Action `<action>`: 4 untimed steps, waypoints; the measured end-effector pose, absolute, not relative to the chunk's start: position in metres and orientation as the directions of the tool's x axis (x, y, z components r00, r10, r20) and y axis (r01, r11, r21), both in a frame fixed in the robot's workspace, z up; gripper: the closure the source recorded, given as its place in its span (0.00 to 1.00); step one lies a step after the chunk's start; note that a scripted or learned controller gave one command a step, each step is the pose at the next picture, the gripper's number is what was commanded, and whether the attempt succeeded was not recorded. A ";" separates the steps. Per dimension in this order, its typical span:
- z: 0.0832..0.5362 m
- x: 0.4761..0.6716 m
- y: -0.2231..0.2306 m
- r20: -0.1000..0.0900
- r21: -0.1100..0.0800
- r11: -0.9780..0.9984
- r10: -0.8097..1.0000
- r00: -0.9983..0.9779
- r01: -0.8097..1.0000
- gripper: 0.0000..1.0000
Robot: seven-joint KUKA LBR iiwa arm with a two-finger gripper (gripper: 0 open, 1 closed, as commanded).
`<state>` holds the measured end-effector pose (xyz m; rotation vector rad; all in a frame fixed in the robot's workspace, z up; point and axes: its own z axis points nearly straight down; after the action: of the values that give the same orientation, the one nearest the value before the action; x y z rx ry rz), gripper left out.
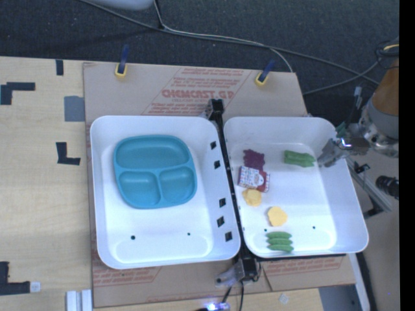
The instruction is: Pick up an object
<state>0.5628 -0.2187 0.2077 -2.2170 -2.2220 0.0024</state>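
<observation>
Green object (299,159) beside tool (331,153), near maroon packet (254,159).

Six small items lying loose in the right bin (343,193), none held. Against that bin's left wall: dark maroon piece (253,158), flat and crumpled-looking, farthest back of the left-hand cluster. Touching its near edge: small packet (253,178), red and white print, slightly tilted. Just nearer than the packet: pale yellow lump (252,197), rounded. Toward the bin's middle, nearer still: second yellow piece (277,217), roundish, a shade deeper in colour, apart from the first. Close to the bin's near wall: green pod-like piece (279,241), ridged, lying lengthwise across. Near the bin's far right corner: another green piece (298,159), oblong, well apart from the others.
</observation>
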 end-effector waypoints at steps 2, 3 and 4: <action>0.199 0.588 -0.122 0.002 -0.005 0.007 1.000 -0.007 1.000 1.00; 0.205 0.589 -0.073 0.002 -0.006 0.007 1.000 -0.007 1.000 1.00; 0.210 0.590 -0.023 0.002 -0.006 0.007 1.000 -0.007 1.000 1.00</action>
<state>0.5900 -0.0228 0.2098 -2.2095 -2.2254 0.0054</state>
